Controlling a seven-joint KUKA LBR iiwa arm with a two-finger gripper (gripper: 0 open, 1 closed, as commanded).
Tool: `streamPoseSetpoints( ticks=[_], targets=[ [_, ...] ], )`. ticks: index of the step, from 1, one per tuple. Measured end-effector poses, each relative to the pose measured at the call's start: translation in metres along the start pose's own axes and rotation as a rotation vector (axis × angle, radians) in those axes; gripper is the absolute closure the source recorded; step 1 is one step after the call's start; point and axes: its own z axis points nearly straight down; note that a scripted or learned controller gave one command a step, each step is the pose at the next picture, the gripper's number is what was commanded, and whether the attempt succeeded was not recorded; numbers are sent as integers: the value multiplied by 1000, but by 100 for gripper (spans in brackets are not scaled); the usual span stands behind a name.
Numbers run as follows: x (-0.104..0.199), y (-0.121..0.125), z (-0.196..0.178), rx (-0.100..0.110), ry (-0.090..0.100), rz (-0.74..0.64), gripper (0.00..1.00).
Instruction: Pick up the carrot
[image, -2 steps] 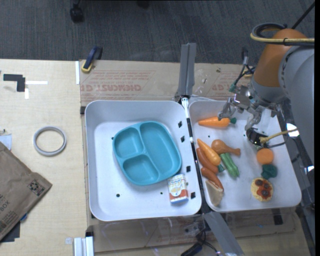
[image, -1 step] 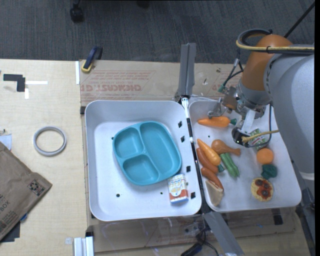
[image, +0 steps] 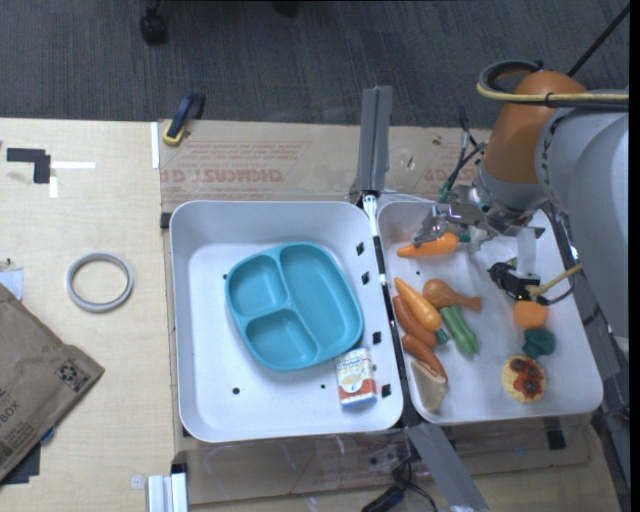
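The jaws sit at the far end of the right bin (image: 590, 385), and a small carrot (image: 432, 245) with a green top lies right at them, pointing away toward the bin's left wall. Whether the jaws are open, closed, or gripping the carrot I cannot tell: wrist hardware and cables crowd over that spot.

The carrot looks like a toy, so probably light, stiff and smooth-skinned, likely to slip or roll. Its thick end beside the leafy top, nearest the jaws, seems the best place to pinch, across the width.

Nearer the camera from the jaws lie other orange pieces (image: 417, 305), a green vegetable (image: 460, 330) and a drumstick-like piece (image: 450, 293); some could be carrots too, hard to say. The teal plate (image: 293, 305) rests in the left bin (image: 185, 330), well apart from the jaws.
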Motion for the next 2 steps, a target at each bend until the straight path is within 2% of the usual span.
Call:
streamPoseSetpoints(
  ticks=[1, 2],
  targets=[
    [-2, 4, -16, -12, -2, 3, 100],
    [-1, 2, -12, -5, -1, 2, 0]
  ],
)
